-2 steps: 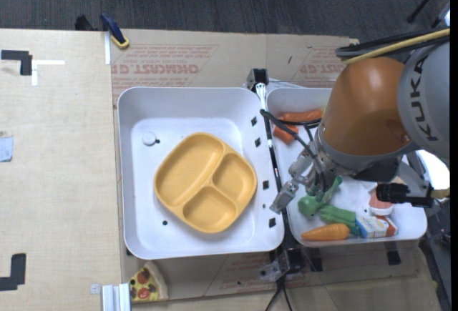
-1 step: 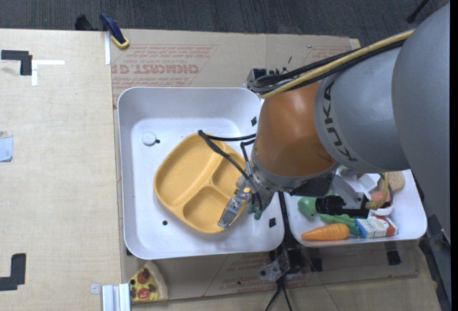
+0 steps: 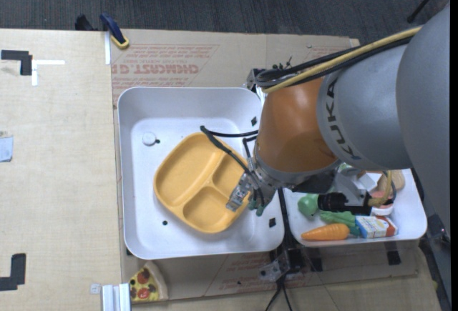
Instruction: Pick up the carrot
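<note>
Currently the gripper [image 3: 245, 196] is being held low over the yellow plate's [image 3: 189, 181] right edge in the left bin [image 3: 132, 159]; its state cannot be told. Meanwhile the carrot [image 3: 325, 233] is lying untouched along the right bin's [image 3: 411, 213] near wall, presumably awaiting transfer.

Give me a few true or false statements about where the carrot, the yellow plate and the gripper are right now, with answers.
1. The carrot lies in the right bin. True.
2. The yellow plate sits in the right bin. False: it is in the left bin.
3. The gripper is over the plate's edge. True.
4. The carrot is between the gripper's fingers. False: it lies apart from the gripper, beside a green toy.
</note>
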`<act>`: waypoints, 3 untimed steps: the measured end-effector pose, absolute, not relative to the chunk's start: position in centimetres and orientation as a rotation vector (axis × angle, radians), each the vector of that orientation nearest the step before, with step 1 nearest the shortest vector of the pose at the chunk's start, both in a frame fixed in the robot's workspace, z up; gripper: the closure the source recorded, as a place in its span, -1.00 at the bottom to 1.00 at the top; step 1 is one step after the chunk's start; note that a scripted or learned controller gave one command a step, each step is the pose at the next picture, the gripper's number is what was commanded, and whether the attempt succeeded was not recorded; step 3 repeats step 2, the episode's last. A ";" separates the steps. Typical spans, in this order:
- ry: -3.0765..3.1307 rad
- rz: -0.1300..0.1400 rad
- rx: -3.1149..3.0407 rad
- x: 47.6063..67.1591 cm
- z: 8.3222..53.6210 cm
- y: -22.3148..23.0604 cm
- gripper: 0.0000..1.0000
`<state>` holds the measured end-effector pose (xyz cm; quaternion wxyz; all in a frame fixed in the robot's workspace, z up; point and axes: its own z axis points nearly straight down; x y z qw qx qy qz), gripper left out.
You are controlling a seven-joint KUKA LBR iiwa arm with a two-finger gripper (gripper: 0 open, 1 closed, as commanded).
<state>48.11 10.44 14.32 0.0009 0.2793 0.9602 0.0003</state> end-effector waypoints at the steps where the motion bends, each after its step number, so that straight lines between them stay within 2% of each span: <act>1: 3.034 0.000 0.797 48.7 20.9 6.3 1.00; 2: 3.016 -0.002 0.882 47.8 18.6 13.5 1.00; 3: 3.016 -0.002 0.882 47.8 18.6 13.5 1.00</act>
